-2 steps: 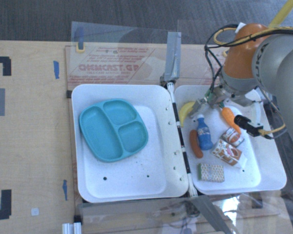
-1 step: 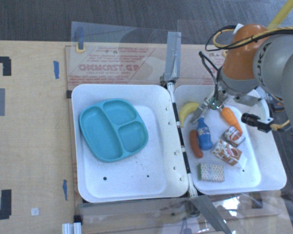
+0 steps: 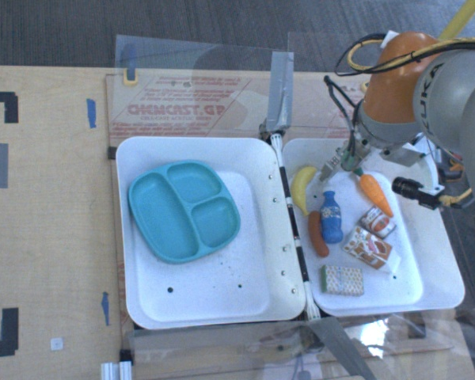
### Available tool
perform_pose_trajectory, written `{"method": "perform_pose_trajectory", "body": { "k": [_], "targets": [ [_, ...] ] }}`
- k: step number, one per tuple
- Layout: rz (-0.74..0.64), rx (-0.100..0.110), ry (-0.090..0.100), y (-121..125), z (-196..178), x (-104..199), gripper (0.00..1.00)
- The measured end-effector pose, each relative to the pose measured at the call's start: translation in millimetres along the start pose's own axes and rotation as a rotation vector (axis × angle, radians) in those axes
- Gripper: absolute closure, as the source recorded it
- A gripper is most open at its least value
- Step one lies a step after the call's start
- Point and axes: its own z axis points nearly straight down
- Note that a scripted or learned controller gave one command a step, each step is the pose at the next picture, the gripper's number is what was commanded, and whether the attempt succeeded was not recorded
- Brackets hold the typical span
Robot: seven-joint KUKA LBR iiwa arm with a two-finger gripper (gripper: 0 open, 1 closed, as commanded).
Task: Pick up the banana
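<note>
- Nearest us, the right bin (image 3: 435, 291) crowds the banana (image 3: 302, 187) against its left wall.
- We cannot tell the gripper (image 3: 342, 163) state.
- Nearby bottle (image 3: 330, 218) and sausage (image 3: 317, 233) risk being nudged.

My arm (image 3: 451, 93) enters from the right, its orange band (image 3: 400, 77) above the wrist. My gripper (image 3: 342, 165) points down and leftward. I cannot judge its finger spacing.

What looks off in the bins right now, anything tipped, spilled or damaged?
Nothing stands out. The banana lies whole at the right bin's left edge, beside the gripper; the other items lie loose, nothing spilled.
</note>
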Motion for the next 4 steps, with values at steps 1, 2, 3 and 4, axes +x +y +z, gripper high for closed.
{"method": "perform_pose_trajectory", "body": {
  "k": [1, 2, 3, 4],
  "targets": [
    [0.463, 0.000, 0.007, 14, -86, 73, 1.00],
    [0.463, 0.001, 0.007, 14, -85, 73, 0.00],
    [0.356, -0.001, 0.005, 12, -85, 61, 0.00],
    [0.205, 0.001, 0.009, -6, -23, 15, 0.00]
  ]
}}
